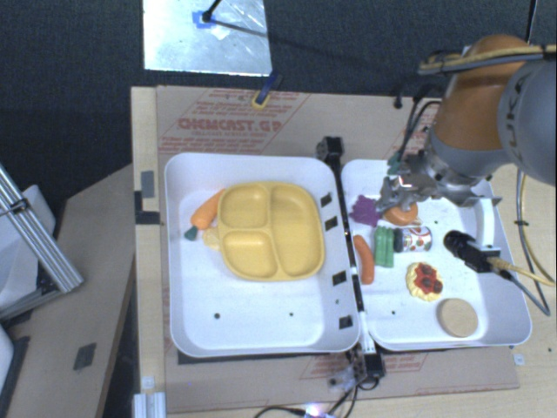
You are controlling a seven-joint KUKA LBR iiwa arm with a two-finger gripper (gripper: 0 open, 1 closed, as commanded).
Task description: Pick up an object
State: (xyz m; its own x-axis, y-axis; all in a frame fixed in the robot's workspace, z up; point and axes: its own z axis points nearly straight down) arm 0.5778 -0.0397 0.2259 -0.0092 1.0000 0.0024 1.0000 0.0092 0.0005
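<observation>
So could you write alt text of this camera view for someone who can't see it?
A grey-and-orange robot arm hangs its gripper over the right white bin, with a toy sausage, a pizza slice and a round biscuit. The left bin holds a yellow divided plate and a carrot.

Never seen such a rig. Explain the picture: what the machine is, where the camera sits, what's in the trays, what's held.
It is a robot arm, grey with an orange band, seen by one fixed camera looking down at a slant. Its gripper hangs over the right bin, among toy food: purple piece, green piece, sausage, small can, pizza slice, round biscuit. The left bin holds a yellow divided plate with a carrot beside it. Whether anything is gripped cannot be told.
</observation>
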